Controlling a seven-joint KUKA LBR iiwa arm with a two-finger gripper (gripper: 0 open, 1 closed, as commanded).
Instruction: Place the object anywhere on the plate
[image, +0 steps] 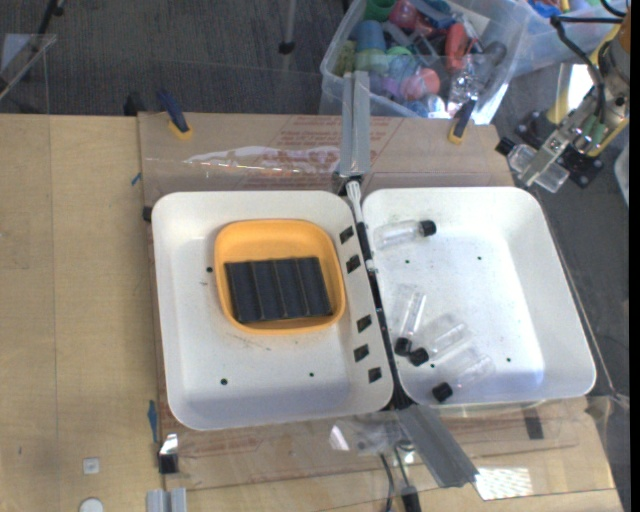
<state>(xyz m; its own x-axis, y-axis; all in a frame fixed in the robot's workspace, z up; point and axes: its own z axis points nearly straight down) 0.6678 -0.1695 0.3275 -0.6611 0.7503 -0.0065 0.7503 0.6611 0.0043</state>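
Bench (70, 300): a pale wooden top is carrying a brown cardboard sheet (250, 135), and both bins are sitting on that sheet.
Room: a clear plastic tub (430, 50) of coloured odds and ends is standing beyond the bench's far edge, over dark floor.
Left bin (185, 390): it is lying touching the right bin (520, 260) along a seam lined with small black tabs.
Plate (275, 235): orange and square with rounded corners, it is sitting in the far middle of the left bin.
Block (278, 290): black and ribbed, it is lying flat on the plate, filling most of its floor, well apart from the pincer.
Vials (440, 340): clear tubes with black caps are lying scattered on their sides in the right bin, one alone (405, 233) near its far-left corner.
Arm (600, 90): it is reaching in at the far right, outside both bins.
Pincer (548, 165): it is hanging just beyond the right bin's far-right corner; how far open it is cannot be told, and nothing is seen in its grasp.
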